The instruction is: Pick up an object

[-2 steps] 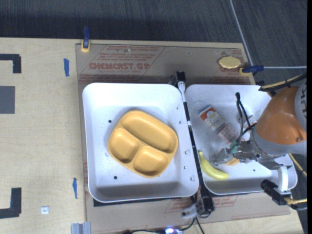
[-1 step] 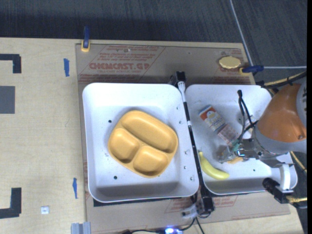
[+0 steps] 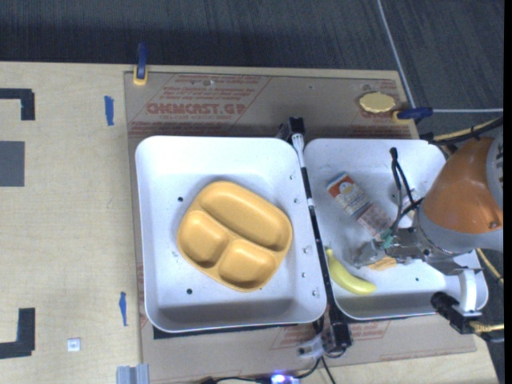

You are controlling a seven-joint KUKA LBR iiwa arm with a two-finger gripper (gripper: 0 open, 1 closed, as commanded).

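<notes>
A yellow plastic banana (image 3: 350, 276) lies on the floor of the right-hand shallow white bin (image 3: 416, 160), near its front left corner. Just beside the banana's upper end sits a small orange piece (image 3: 382, 264), and farther back a clear wrapped packet with an orange-and-white label (image 3: 349, 195) rests tilted. The end effector (image 3: 382, 249) is lowered into this bin close above the orange piece; whether it is wide or narrow cannot be told. The left white bin (image 3: 160, 166) holds a yellow three-compartment plastic tray (image 3: 233, 234). Both bins rest on the table (image 3: 56, 238)
</notes>
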